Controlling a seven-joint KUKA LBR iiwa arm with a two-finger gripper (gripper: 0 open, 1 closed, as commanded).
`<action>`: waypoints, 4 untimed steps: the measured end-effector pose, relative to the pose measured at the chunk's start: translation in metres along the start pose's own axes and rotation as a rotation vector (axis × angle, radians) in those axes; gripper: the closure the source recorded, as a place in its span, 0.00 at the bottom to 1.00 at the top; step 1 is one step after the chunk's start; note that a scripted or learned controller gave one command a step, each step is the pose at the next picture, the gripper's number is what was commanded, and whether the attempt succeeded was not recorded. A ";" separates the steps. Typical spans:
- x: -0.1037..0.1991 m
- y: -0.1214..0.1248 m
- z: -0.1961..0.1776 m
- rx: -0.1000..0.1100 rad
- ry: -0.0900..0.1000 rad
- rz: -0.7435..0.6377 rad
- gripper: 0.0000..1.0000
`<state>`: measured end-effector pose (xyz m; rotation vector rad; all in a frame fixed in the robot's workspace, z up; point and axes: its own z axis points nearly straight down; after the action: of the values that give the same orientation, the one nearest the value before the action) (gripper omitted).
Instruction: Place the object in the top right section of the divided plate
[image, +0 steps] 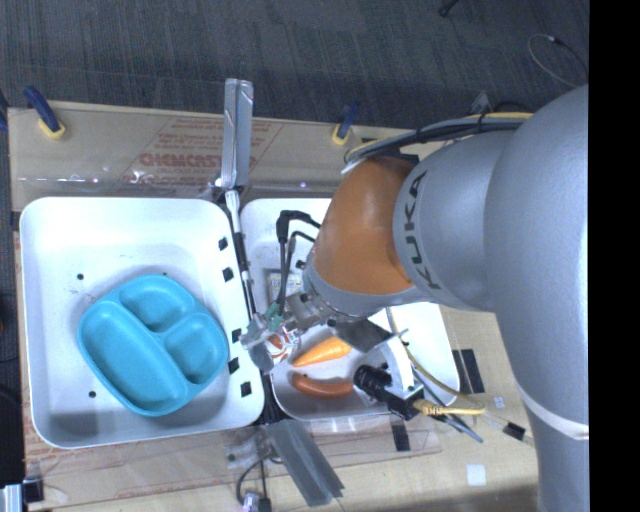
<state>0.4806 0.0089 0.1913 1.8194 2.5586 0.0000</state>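
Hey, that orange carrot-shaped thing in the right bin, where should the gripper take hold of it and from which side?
Probably across the orange carrot-shaped thing at its thicker middle, coming from above: it lies flat and tapers toward its left tip. A reddish piece sits close below it.
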 end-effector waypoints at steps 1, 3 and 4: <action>0.068 0.019 -0.025 0.003 0.002 -0.156 1.00; 0.120 0.076 -0.020 0.005 0.002 -0.202 1.00; 0.039 0.009 -0.008 0.005 0.003 -0.417 1.00</action>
<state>0.4760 0.0492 0.1997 1.2528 2.8846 -0.0037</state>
